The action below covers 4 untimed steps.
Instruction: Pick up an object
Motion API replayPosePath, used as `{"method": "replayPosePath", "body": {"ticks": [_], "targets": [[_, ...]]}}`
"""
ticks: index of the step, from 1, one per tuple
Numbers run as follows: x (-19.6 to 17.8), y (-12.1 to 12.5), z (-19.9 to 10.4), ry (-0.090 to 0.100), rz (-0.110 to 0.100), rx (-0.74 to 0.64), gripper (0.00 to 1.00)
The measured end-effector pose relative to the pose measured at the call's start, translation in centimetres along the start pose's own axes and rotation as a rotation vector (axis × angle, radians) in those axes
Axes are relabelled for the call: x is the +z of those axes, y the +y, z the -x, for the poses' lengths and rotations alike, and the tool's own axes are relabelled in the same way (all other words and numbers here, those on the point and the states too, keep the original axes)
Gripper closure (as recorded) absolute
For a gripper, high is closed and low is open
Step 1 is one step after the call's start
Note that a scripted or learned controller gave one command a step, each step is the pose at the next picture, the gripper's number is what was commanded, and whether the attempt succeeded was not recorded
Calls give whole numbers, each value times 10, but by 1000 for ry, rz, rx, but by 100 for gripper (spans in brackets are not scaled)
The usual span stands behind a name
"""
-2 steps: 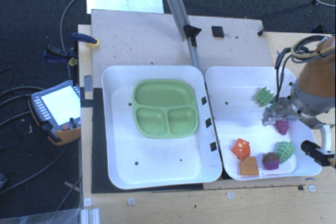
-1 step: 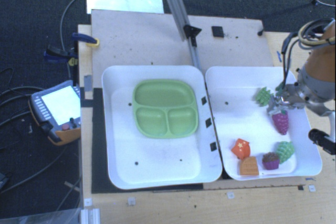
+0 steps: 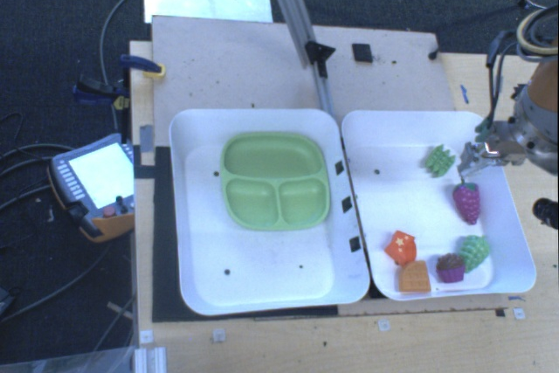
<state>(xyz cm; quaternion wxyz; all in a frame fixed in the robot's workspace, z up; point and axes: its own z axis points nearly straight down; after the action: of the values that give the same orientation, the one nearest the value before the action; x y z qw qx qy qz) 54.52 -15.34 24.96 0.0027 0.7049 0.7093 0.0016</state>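
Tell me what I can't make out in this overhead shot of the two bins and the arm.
- Hand, camera view: too small and blurred to tell how its fingers stand.
- Arm: cut off by the right edge.
- Purple grapes: whether the hand touches them cannot be judged.
- Small purple toy and orange block: too small to identify.
- Pendant screen: washed out by glare.

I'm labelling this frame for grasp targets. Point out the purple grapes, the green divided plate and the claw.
purple grapes (image 3: 467, 202), camera view, middle of the bunch
green divided plate (image 3: 276, 181), camera view, central ridge
claw (image 3: 472, 160), camera view, between its fingertips
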Motion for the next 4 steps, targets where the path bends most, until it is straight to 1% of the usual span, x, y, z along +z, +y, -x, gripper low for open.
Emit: {"method": "replayPosePath", "body": {"ticks": [1, 2, 3, 4], "targets": [[13, 22, -45, 2, -3, -4, 100], [4, 42, -96, 3, -2, -5, 100], [16, 63, -139, 3, -4, -3, 100], [20, 92, -189, 3, -2, -3, 100]]}}
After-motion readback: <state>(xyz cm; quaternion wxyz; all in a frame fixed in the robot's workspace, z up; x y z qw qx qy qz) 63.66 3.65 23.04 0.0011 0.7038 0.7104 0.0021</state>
